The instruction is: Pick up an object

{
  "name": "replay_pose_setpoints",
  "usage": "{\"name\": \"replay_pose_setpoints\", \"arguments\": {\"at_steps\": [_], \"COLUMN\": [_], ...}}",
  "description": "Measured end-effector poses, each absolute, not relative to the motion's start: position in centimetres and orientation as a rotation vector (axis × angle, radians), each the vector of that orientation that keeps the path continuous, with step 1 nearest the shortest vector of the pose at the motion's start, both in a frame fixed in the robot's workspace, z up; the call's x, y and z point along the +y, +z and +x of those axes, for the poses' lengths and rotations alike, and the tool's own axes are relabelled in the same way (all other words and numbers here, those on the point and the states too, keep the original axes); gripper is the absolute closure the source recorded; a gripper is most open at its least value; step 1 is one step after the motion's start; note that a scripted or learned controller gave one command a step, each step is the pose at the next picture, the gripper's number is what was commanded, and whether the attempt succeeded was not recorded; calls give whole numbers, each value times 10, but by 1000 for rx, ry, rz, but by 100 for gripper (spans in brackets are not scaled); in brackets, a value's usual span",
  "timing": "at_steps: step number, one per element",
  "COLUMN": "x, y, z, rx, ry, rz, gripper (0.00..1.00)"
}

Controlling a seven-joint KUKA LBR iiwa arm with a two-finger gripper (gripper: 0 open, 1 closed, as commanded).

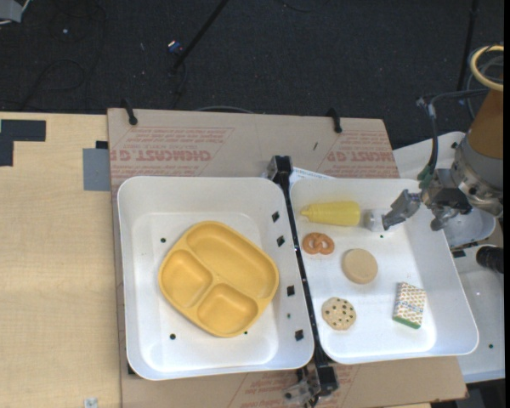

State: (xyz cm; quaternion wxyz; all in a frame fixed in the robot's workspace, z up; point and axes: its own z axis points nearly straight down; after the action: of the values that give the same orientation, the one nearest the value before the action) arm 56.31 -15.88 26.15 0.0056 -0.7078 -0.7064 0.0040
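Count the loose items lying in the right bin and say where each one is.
5. Yellow corn at the back, pretzel just in front of it, tan round biscuit mid-bin, chocolate-chip cookie at the front, green-and-white packet front right. None looks hidden.

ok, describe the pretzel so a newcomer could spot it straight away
Look in the right-hand white bin, near its left wall beside the divider. Just below the yellow corn cob lies the pretzel: small, orange-brown, the only item with looped holes, unlike the plain round biscuit and speckled cookie.
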Motion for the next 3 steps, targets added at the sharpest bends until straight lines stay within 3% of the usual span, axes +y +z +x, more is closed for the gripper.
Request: {"name": "replay_pose_setpoints", "arguments": {"at_steps": [1, 3], "x": [-159, -159], "y": [268, 180], "z": [565, 562], "rx": [-2220, -2216], "ry": [2, 6], "rz": [-2219, -2217], "gripper": [0, 0]}}
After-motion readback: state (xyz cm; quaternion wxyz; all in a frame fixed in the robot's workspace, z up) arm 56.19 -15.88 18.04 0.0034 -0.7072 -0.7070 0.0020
